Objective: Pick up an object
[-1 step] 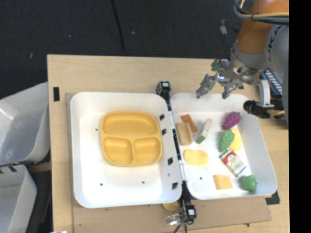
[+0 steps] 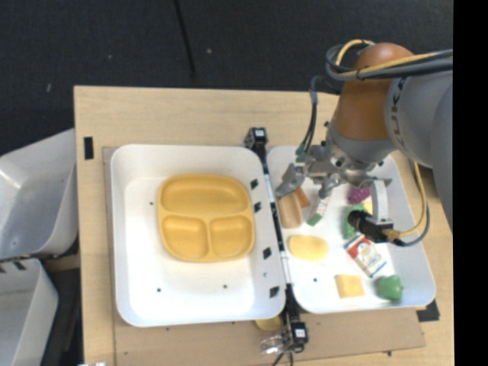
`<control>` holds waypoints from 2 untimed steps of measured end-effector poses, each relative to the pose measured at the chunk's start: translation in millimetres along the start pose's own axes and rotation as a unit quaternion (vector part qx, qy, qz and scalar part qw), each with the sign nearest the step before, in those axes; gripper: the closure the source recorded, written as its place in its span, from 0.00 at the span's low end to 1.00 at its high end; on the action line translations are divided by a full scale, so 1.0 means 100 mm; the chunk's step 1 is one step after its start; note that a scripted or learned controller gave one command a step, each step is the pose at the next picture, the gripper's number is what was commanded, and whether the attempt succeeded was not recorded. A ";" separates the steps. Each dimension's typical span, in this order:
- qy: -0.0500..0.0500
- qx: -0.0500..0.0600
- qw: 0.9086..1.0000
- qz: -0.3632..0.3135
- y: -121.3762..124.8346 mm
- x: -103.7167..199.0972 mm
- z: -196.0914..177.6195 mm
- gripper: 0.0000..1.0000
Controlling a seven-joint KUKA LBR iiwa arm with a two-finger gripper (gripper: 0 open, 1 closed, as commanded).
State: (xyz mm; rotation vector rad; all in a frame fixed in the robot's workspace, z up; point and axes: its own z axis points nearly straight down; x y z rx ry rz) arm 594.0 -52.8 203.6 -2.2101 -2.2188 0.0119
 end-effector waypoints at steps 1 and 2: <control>-0.001 -0.002 1.000 0.003 0.04 -0.05 -0.10 1.00; -0.001 -0.003 1.000 0.004 0.04 -0.05 -0.10 0.00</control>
